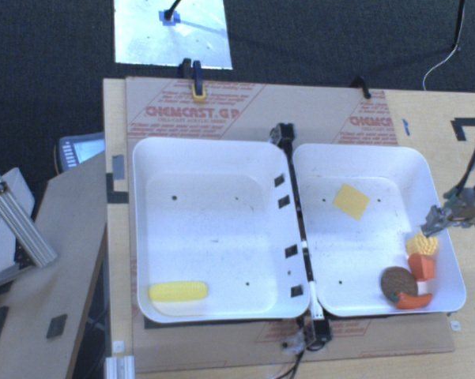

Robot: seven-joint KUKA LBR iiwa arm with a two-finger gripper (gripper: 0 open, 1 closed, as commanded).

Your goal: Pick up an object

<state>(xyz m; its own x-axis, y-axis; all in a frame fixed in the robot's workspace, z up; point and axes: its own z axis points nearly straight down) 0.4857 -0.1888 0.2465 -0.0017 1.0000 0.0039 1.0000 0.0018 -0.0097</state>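
Two white bins, right bin (363, 164) holding a flat yellow square (351, 200) – pale, tilted like a diamond, gripper (433, 221) at that bin's right rim, grip state unclear.

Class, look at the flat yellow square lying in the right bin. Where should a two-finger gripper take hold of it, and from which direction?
Grip the flat yellow square across two opposite edges, coming straight down from above. It lies flat on the floor of the right bin, turned like a diamond, so the fingers would likely need rotating to match its edges. Open floor surrounds it, leaving room for both fingers.
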